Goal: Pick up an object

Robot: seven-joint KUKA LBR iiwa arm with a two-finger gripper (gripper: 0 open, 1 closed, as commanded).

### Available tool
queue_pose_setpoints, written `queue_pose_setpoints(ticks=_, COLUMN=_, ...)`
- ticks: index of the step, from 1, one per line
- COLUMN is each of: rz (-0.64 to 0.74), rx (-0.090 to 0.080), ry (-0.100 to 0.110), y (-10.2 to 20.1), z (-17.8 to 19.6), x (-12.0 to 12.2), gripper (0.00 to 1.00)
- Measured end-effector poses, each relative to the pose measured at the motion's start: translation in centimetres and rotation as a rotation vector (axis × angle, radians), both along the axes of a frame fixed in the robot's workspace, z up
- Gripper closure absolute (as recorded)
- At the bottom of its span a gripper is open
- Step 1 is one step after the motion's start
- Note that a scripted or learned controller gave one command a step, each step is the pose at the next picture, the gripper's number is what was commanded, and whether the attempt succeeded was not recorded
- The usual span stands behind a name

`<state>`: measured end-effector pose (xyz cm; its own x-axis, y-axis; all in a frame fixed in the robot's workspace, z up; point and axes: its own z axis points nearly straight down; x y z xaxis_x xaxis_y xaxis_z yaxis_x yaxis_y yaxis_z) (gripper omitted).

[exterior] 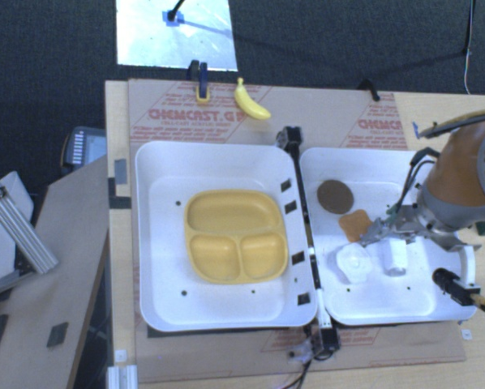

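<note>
While the hand (382, 232), its grip state impossible to tell, hangs low in the right bin (372, 310) among brown disc (335, 195), tan piece (355, 224) and white cup (352, 262), presumably selecting one, the yellow tray (233, 235) occupies the left bin (161, 298).

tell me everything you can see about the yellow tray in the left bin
The yellow tray is a rounded-corner divided plate, apparently smooth matte plastic, pale mustard in colour. It has three compartments: one wide one along the far side and two smaller ones side by side along the near side, split by raised ridges. It lies flat and right way up near the middle of the left bin, resting on the bin's white floor. Nothing sits in it, and nothing else touches it.
</note>
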<state>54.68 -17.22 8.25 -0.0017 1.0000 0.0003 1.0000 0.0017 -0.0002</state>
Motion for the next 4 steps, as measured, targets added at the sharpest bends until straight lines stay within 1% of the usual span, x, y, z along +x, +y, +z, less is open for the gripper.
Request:
queue_pose_setpoints(ticks=1, rz=0.001, rx=-0.002, ry=-0.003, y=-0.1, z=1.3, x=0.1, gripper=1.0)
queue_pose_setpoints(ticks=2, rz=-0.001, rx=-0.002, ry=-0.004, y=-0.6, z=5.7, x=0.2, gripper=1.0)
queue_pose_setpoints(ticks=3, rz=0.002, rx=-0.002, ry=-0.005, y=-0.6, z=10.0, x=0.4, gripper=1.0)
queue_pose_setpoints(ticks=4, rz=0.003, rx=-0.002, ry=-0.004, y=-0.6, z=12.5, x=0.5, gripper=1.0)
